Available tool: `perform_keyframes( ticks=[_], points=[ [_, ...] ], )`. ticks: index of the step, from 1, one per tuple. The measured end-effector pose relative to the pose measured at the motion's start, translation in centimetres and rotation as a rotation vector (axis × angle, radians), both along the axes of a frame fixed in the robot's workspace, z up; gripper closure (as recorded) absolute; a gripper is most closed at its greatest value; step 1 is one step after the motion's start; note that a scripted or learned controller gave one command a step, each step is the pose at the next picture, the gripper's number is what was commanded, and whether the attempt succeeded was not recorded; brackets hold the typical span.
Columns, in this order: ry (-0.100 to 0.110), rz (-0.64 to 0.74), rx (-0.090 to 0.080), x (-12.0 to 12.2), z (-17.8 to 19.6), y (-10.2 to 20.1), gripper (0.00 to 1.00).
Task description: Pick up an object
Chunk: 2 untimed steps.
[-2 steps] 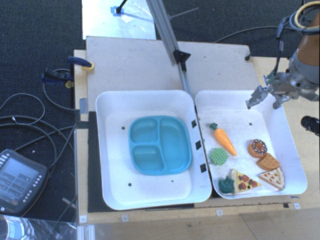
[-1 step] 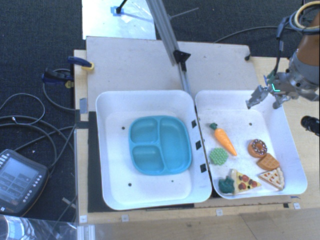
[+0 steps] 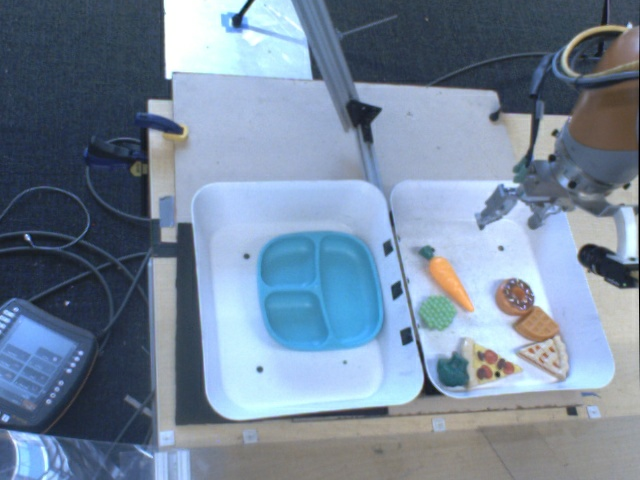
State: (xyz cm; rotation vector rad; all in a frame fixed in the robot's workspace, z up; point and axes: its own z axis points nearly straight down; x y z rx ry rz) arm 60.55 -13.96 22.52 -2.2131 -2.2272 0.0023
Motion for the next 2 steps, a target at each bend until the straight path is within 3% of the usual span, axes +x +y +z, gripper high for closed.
perform_keyframes(
  ticks=[2],
  points=[
    [0.001, -0.006, 0.000, 0.5, -11.7, 0.4, 0.00]
  ],
)
